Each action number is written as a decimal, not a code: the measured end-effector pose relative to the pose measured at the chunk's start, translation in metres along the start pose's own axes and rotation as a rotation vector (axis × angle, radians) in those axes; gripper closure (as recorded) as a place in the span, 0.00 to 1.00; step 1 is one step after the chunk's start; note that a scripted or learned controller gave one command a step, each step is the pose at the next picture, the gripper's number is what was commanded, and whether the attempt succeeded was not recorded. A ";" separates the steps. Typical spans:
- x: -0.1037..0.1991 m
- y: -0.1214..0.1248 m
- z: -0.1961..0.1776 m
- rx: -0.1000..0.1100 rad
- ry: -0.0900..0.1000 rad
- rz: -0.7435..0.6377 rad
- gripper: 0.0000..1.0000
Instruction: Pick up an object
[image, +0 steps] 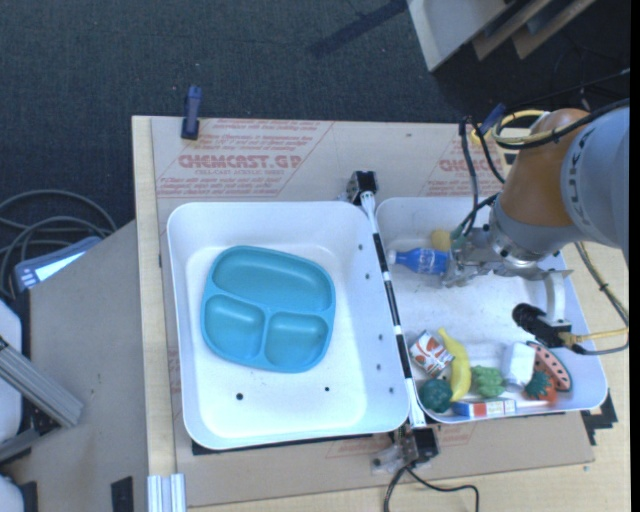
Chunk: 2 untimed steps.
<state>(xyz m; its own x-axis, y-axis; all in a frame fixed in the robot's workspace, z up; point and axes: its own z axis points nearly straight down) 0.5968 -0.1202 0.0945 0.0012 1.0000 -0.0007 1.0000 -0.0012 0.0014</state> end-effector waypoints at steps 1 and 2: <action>0.000 0.000 -0.010 -0.001 0.000 0.001 1.00; 0.017 -0.005 -0.103 -0.001 0.000 -0.002 1.00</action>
<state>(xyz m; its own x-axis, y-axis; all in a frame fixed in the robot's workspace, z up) 0.5914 -0.1030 0.1977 -0.0004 1.0000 -0.0007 1.0000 0.0004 0.0021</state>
